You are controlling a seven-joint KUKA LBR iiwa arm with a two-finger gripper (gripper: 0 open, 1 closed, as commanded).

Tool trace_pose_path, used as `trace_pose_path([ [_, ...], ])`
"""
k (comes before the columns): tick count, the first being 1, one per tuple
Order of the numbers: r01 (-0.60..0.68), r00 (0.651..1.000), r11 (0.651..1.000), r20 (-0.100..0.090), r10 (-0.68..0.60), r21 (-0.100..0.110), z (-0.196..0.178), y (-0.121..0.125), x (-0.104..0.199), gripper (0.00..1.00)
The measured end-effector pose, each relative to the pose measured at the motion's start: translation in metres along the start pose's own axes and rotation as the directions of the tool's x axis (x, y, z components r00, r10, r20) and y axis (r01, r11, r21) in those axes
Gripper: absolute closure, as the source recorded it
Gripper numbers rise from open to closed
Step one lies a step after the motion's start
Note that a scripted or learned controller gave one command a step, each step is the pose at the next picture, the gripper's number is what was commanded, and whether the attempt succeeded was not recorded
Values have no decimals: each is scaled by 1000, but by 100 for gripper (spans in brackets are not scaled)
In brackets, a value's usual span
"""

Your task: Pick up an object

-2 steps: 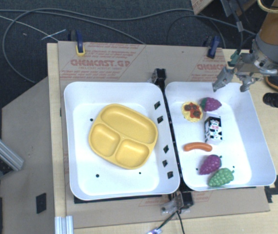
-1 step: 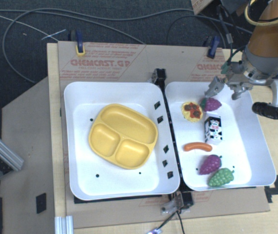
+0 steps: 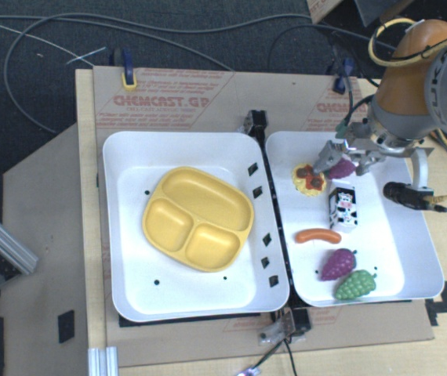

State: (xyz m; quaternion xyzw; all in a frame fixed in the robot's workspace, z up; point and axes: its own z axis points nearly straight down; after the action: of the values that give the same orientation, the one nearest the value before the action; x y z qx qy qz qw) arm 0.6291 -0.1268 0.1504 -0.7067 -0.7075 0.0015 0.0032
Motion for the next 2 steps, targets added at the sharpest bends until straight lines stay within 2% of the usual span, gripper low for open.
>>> trace_pose_path([
  [1, -1, 1000, 1000, 1, 1, -1, 43, 3, -1, 0],
  [2, -1, 1000, 1000, 1, 1, -8, 28, 4, -1, 100],
])
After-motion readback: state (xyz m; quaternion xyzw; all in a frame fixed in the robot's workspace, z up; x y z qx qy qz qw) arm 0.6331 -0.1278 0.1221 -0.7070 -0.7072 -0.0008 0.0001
